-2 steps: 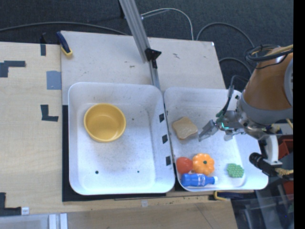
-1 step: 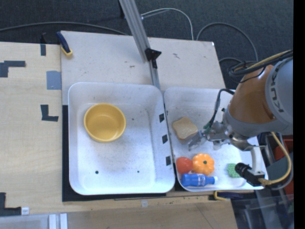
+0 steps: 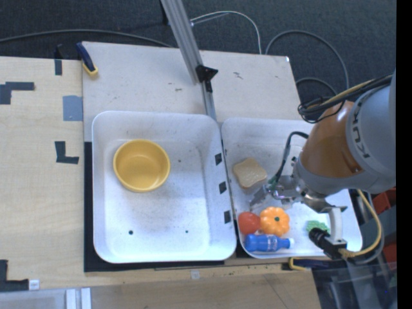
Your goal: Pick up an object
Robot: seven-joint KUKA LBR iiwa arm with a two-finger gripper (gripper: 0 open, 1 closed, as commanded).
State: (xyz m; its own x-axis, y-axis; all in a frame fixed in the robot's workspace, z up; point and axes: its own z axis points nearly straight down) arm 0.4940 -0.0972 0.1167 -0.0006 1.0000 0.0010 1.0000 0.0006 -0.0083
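Since the task names no particular object, the choice turns on what lies nearest the two-finger gripper point(image 3: 273, 192), which hangs low over the right-hand shallow white bin point(image 3: 257, 131), its metal tip pointing toward the bin's near-left quarter. Whether it is released or clenched cannot be told from this slanted overhead view, because the orange-banded wrist and grey arm body point(image 3: 351, 143) hide most of it, and nothing can be seen held in it. Just below the tip, toward the camera's near edge, sits the small orange pumpkin-shaped toy point(image 3: 275, 221); it appears to be the closest candidate, almost directly under the gripper and a little toward the front rim. Touching or just beside the pumpkin on its left is a round red tomato-like toy point(image 3: 249, 223), and in front of both lies a blue plastic bottle with a white cap point(image 3: 267, 243), its long axis running left to right along the front wall. A tan, roughly square bread-like piece point(image 3: 249, 172) rests to the gripper's left, slightly farther from the camera. A small green item point(image 3: 315, 226) shows on the right beside the arm. Well apart, in the left bin point(image 3: 103, 192), stands a yellow plastic bowl point(image 3: 141, 165), upright.
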